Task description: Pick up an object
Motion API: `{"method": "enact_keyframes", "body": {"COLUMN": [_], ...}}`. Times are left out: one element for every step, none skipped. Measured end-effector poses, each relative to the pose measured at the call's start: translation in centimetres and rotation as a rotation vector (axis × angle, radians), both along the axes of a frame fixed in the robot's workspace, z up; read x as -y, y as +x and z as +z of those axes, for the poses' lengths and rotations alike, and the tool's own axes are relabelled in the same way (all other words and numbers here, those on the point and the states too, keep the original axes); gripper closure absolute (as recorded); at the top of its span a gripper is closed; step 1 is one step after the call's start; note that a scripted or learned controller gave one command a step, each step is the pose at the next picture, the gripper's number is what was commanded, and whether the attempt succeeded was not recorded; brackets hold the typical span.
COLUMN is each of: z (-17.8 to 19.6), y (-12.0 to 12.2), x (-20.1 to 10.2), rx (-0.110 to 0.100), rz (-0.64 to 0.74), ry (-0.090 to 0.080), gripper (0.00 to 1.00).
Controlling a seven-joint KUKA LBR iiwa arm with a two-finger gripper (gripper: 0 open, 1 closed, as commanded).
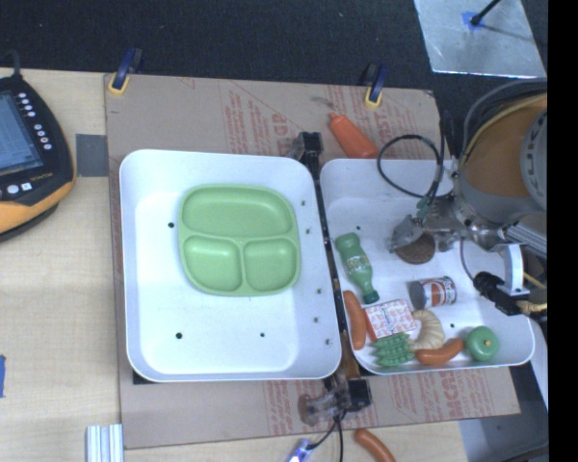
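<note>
So your end effector (416,239) is down in the right bin (366,176), sitting right on top of a dark brown round object (417,251) near the middle of that bin. You can't tell from this angle whether the fingers are apart or closed, or whether they've actually got anything.

Just below it you've got a small can (433,292) lying on its side. To the left, a green bottle (357,268) lies tilted along the bin's left wall. Along the front edge there's a cluster: an orange carrot (354,318), a red and white packet (388,316), some green leafy thing (393,349), a croissant (429,327), a sausage (438,354), and a green apple (481,343) in the front right corner.

The left bin (154,258) holds 1 green divided plate (239,239) with 3 compartments.

Outside the bins on the tabletop (39,306), another carrot (351,136) lies just behind the right bin, and a teach pendant (19,157) sits at the far left.
</note>
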State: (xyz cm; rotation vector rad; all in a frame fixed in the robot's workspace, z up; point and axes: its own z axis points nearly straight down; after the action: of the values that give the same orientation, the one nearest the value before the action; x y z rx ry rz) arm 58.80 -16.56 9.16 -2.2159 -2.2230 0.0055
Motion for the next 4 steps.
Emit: {"method": "enact_keyframes", "body": {"z": [1.0, 11.4, 12.1, 12.1], "y": [0.0, 0.4, -0.7, -0.7], "x": [0.1, -8.5, 0.2, 0.2], "rx": [-0.002, 0.004, 0.003, 0.003], "rz": [0.002, 0.002, -0.002, -0.001], "ry": [-0.001, 0.002, -0.001, 0.000], "gripper": [1.00, 1.00, 1.00, 0.00]}}
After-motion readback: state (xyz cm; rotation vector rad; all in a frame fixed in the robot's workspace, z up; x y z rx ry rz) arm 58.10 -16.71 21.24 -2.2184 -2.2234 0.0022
